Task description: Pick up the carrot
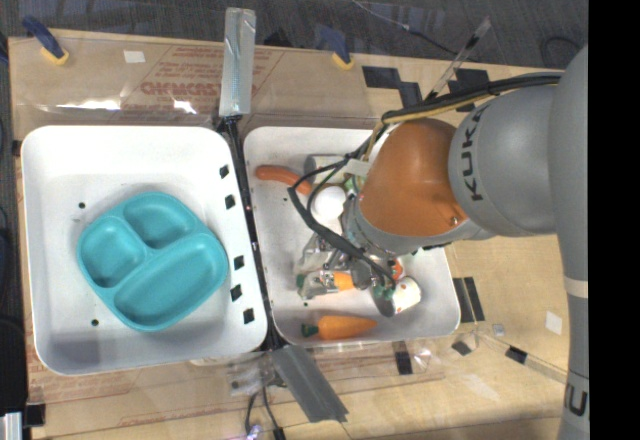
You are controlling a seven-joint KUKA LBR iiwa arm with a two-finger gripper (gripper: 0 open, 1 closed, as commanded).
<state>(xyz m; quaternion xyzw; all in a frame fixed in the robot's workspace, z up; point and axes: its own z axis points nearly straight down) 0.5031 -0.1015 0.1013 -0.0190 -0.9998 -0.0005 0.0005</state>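
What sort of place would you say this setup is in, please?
Probably a robotics lab's grasping test bench: a KUKA arm reaches over two taped-down white bins, with toy food like a carrot and a teal divided plate.

The grey arm reaches in from the right, its orange band facing up, hand pointing down at mid-scene.

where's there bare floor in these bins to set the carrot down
Most room is in the left bin: bare white floor along its far wall and near edge, around the teal divided plate. The right bin is crowded: the arm covers its middle, with the carrot by the near wall and another orange piece at the far left corner.
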